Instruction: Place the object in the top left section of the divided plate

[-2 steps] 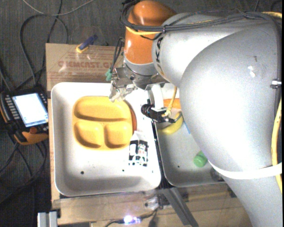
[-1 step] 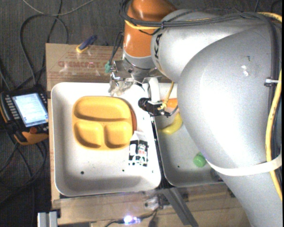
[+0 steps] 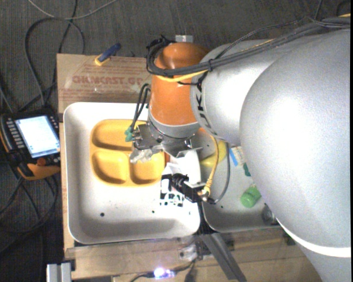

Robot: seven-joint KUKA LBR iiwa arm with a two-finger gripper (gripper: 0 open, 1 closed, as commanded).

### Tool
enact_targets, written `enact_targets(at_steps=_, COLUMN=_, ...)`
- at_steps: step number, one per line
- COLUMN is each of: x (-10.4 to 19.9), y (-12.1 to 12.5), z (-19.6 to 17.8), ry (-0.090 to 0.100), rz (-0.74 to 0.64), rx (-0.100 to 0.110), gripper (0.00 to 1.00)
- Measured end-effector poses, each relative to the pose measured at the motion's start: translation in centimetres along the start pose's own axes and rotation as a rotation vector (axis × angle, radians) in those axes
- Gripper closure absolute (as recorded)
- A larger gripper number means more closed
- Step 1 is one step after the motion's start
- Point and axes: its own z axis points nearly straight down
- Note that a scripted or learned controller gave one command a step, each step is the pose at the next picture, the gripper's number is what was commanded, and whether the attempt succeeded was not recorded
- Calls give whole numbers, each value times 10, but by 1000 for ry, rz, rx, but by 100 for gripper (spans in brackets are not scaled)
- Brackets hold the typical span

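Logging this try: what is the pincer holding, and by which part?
It cannot be told: the pincer sits over the yellow divided plate, its tips hidden.

Yellow divided plate (image 3: pixel 112 151) lies in left bin (image 3: pixel 82 216).

Faint "CHUNCAST"-like print, cardboard (image 3: pixel 100 80); unclear

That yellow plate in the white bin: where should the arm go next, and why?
Probably a small shift toward the image's upper left. The gripper hangs over the middle-right of the divided plate, near its dividers, while the top left section lies further left. What it carries can't be made out.
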Motion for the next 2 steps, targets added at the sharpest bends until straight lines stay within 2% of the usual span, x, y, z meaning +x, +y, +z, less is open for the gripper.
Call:
enact_targets(at_steps=1, x=40, y=-47, z=77, ry=0, rz=-318, rx=-6, gripper=100)
enact_targets(at_steps=2, x=49, y=-53, z=80, ry=10, rz=-331, rx=13, gripper=0)
